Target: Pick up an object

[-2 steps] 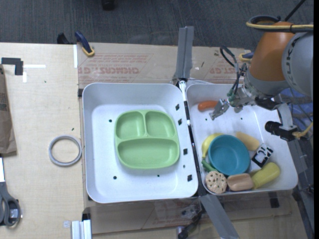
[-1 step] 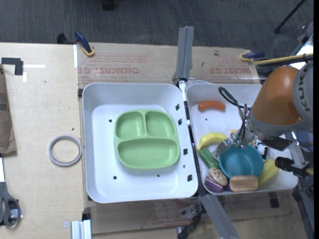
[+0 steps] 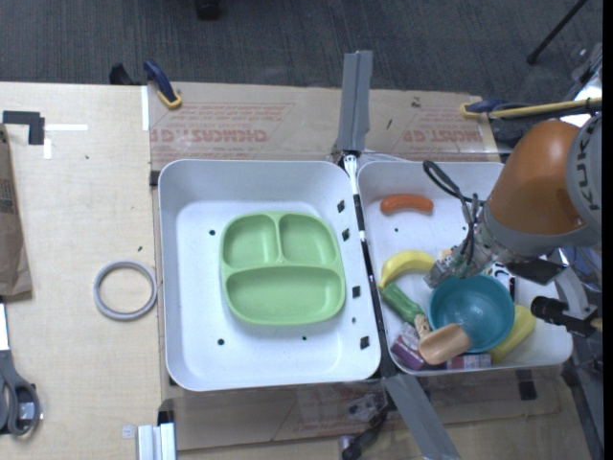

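Counter (image 3: 77, 218): pale wood, grey carpet beyond.
Left bin (image 3: 182, 257): green divided plate (image 3: 283, 268).
Right bin (image 3: 383, 175): orange sausage (image 3: 406, 203), banana (image 3: 406, 264), blue bowl (image 3: 471, 311), packed together.
Pincer (image 3: 458, 266): low above the blue bowl's rim, its opening hidden.

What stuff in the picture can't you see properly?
- Gripper, camera view: its fingers sit low among the toys behind the blue bowl, too small to tell apart.
- Purple thing, camera view: mostly covered by the bowl and a tan piece.
- Scissors, camera view: cut off by the left edge.
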`<state>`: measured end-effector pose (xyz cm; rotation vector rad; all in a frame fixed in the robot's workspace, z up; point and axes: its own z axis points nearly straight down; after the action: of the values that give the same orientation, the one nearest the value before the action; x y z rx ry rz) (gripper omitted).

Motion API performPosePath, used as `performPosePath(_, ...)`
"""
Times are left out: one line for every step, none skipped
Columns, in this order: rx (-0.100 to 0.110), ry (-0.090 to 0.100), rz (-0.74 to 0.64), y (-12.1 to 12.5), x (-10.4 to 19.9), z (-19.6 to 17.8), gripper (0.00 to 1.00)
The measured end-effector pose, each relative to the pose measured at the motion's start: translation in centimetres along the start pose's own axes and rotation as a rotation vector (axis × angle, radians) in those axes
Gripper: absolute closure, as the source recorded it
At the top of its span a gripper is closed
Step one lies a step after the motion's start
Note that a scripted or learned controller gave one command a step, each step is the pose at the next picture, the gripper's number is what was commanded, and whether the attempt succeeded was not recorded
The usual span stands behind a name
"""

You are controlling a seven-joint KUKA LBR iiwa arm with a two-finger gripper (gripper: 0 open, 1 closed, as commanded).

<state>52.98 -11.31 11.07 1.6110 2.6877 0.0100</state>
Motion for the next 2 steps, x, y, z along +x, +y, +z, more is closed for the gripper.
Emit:
performPosePath(0.005, 0.001, 0.028, 0.0, 0.0, -3.2, 1.00)
performPosePath(0.010, 0.002, 0.077, 3.4, 1.7, -13.7, 1.00)
